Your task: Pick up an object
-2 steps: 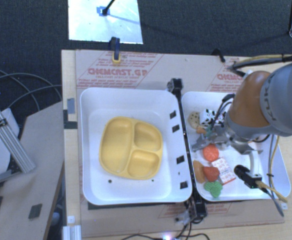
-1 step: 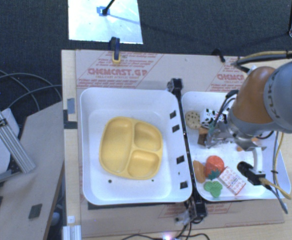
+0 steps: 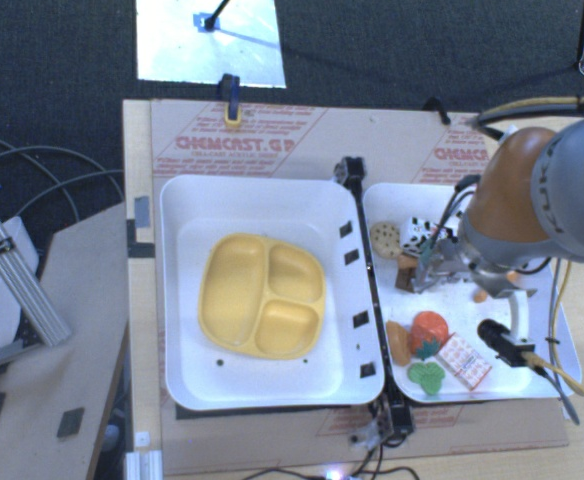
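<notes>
Hand (image 3: 424, 268) low in right bin (image 3: 544, 386), tips touching a brown block (image 3: 406, 276) w/ cookie (image 3: 384, 235) just left and red-orange toy (image 3: 430, 328) just below; can't tell if it grips anything.

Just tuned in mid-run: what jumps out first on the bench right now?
The yellow divided tray lies alone in the left bin, the biggest splash of colour. On the right, the grey arm with its orange band hangs over the right bin, its tool low by a cookie at the bin's far end. Near that bin's front sit a red round toy, a green piece and a red-and-white packet.
</notes>
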Controlling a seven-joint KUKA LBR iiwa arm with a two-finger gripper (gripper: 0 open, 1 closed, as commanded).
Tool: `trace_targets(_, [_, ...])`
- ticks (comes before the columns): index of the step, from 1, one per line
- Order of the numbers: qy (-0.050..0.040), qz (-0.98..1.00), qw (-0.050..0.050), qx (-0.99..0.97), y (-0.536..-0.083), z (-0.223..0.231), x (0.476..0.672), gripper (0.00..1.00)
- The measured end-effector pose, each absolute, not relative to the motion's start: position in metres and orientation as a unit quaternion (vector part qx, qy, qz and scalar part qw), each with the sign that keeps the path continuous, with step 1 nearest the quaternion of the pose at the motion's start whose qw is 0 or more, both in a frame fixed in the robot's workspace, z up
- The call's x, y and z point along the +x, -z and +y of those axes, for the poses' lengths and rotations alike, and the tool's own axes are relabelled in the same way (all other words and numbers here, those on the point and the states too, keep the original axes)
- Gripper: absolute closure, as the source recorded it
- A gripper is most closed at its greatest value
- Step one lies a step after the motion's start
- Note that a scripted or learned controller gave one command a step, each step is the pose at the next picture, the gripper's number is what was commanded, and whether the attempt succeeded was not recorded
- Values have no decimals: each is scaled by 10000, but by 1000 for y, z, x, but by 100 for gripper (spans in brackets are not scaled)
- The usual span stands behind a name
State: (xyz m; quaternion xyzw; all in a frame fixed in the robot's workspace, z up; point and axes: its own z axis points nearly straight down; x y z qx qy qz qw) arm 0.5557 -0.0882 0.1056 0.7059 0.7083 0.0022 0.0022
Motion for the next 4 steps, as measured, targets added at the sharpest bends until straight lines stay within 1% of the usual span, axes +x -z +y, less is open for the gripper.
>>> trace_targets(3, [-54, 7086, 42, 7056, -137, -88, 559, 100])
trace_targets(4, [-51, 7086, 41, 7056, -137, -88, 559, 0])
